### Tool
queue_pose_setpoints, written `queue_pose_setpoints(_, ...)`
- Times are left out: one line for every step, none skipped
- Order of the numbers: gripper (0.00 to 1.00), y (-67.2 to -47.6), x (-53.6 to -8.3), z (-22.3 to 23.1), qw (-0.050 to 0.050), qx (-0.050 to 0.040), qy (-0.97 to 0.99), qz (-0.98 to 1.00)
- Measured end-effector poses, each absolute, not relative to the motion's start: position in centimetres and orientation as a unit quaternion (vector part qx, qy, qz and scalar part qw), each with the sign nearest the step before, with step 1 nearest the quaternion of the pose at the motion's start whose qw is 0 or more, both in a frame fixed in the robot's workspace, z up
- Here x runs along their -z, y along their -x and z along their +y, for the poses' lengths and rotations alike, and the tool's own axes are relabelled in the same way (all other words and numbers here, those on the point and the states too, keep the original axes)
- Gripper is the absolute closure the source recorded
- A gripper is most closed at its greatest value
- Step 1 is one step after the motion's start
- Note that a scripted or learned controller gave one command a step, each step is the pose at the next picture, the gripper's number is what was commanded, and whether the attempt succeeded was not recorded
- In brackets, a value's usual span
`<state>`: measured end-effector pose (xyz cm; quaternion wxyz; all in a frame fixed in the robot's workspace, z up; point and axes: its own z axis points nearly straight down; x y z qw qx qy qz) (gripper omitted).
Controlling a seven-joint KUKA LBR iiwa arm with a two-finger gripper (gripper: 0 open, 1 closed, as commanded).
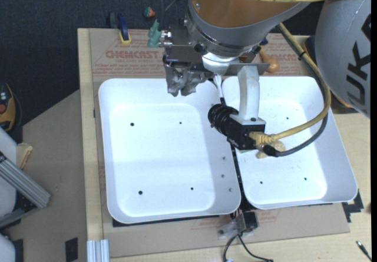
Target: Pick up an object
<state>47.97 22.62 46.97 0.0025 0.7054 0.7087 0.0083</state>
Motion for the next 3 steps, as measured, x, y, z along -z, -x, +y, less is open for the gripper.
queue_pose_setpoints(1.00, -47.8, -35.3, 22.4, -0.002, 0.0062, -0.708, 0.707)
queue_pose_setpoints(1.00, -47.8, -31.5, 22.4, -0.002, 0.0036, -0.707, 0.707)
queue_pose_setpoints(1.00, -48.0, -50.3, 22.4, 0.003, -0.0101, -0.706, 0.708)
